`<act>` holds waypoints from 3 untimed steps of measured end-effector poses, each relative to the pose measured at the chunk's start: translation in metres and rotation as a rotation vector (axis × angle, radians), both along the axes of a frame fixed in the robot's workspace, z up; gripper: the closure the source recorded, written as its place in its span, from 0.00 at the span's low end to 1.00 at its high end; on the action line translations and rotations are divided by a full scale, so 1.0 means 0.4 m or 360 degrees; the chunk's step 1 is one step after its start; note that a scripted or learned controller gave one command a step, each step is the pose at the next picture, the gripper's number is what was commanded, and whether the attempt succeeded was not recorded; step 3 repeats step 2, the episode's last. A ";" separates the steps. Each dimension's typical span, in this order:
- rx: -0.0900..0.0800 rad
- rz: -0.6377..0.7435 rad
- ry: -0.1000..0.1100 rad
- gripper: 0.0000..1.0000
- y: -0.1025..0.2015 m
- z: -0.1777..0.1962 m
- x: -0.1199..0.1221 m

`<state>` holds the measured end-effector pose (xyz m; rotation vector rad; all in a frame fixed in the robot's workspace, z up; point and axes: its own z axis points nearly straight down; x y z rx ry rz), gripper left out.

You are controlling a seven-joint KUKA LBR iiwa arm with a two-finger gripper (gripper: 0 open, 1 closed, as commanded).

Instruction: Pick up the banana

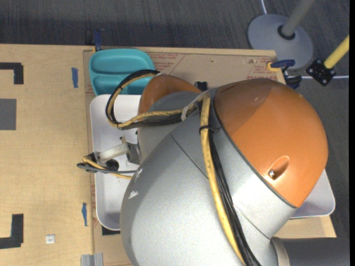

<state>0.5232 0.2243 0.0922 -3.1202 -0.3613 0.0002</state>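
Arm (233,170) bulks over most of the bench, reaching down into the left white bin (100,148). Gripper hidden under the wrist, so can't tell its state. Banana can't be made out; likely covered by the arm. Black-and-yellow cables (119,101) loop over the bin's far end. Teal tray (116,65) just beyond that bin. Right bin's corner (319,204) pokes out beneath the orange band (277,137).

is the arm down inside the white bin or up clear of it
Down over it, it seems: the arm covers most of the white bin, reaching toward its left end. How deep it sits, and whether it has the banana, cannot be told.
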 end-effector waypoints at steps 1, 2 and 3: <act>0.0001 -0.0001 0.0000 1.00 0.000 0.024 0.000; 0.0001 -0.0001 0.0001 0.00 0.000 0.024 0.000; 0.0001 -0.0001 0.0001 0.00 0.000 0.024 0.000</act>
